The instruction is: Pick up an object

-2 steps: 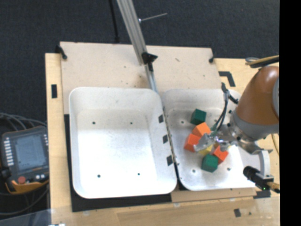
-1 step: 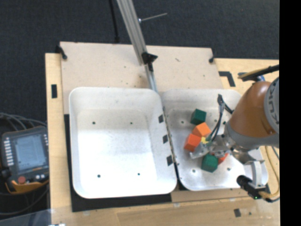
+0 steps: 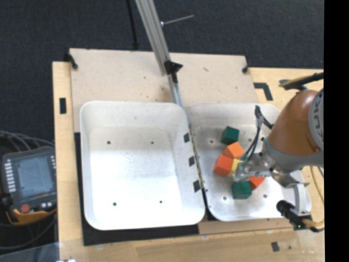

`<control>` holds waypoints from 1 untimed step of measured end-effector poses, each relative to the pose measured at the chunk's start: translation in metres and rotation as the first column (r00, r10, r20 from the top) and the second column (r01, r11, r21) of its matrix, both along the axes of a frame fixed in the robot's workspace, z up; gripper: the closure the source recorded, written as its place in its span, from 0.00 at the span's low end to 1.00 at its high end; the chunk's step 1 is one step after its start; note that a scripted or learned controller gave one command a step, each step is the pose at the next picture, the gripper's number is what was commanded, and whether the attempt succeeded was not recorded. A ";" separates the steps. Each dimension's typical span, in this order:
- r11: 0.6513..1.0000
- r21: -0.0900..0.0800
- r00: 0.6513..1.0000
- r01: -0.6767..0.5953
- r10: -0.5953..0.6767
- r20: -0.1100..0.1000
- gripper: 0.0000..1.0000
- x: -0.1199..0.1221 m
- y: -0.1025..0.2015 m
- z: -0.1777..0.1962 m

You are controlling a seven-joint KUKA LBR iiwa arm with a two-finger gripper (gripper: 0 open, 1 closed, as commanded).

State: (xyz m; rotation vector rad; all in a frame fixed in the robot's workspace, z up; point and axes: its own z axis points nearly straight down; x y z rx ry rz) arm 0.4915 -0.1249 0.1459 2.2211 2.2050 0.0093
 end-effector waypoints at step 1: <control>1.000 0.002 1.000 -0.010 0.010 -0.004 1.00 0.005 -0.002 0.064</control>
